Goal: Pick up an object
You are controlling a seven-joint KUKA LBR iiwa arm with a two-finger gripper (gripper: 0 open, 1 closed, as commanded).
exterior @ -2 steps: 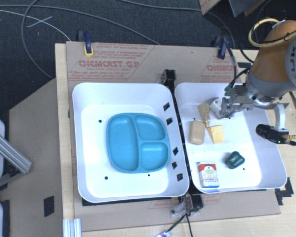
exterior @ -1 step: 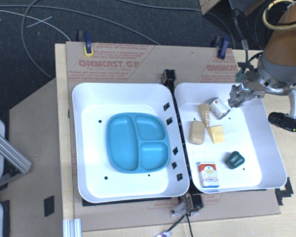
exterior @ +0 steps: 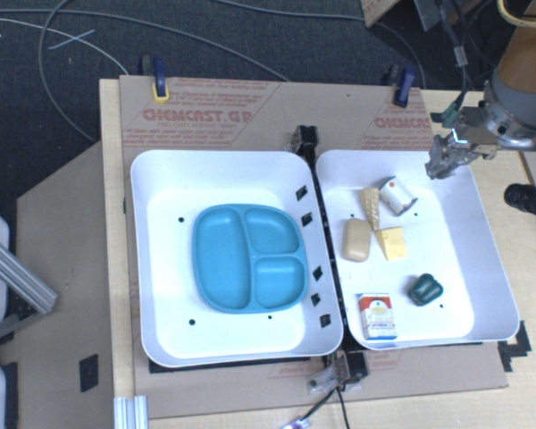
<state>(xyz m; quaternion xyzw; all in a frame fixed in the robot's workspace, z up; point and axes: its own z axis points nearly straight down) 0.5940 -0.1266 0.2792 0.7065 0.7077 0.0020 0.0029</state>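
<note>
Camera view: 2 white bins are borne by a cardboard-topped bench over dark carpet. A blue divided plate lies in the left bin. Small objects, including a green one, lie in the right bin. The gripper hangs over its far rim; its opening cannot be told.

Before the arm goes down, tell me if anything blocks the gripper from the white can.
Nothing visible does. The gripper hangs over the right bin's upper right corner, and the white can lies just below-left of it with bare bin floor between. The cracker sits on the can's far side, away from the gripper.
</note>
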